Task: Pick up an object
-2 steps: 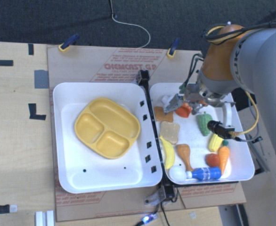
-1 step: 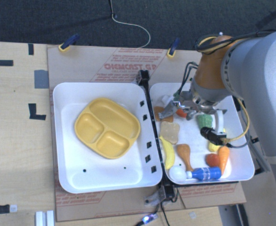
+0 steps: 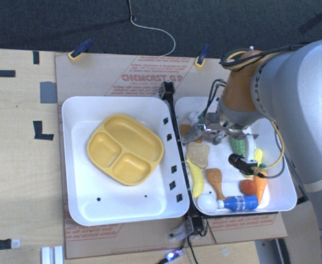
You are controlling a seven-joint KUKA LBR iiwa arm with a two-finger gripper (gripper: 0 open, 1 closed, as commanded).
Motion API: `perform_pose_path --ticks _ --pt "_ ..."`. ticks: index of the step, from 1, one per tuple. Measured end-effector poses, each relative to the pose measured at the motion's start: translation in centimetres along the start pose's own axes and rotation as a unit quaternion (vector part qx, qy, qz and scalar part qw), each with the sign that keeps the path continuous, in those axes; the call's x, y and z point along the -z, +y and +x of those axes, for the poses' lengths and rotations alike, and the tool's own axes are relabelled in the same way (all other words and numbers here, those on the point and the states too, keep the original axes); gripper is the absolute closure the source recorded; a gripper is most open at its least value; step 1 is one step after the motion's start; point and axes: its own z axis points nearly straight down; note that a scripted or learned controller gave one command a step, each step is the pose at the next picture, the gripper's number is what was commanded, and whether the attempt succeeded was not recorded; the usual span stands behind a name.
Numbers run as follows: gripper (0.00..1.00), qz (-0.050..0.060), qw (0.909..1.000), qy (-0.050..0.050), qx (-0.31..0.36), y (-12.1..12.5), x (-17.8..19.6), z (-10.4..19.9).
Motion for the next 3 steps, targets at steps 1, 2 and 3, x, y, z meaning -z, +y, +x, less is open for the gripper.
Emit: perform_pose_path --ticks 1,2,3 --pt "1.0 -0.001 1.0 0.0 0.0 0.0 1.2 0.0" --pt "1.0 -0.003 1.0 0.001 -0.001 -0.1 5.4 -0.2" --pt "1.0 -0.004 1.0 0.0 -0.001 0.1 11.7 -0.5"
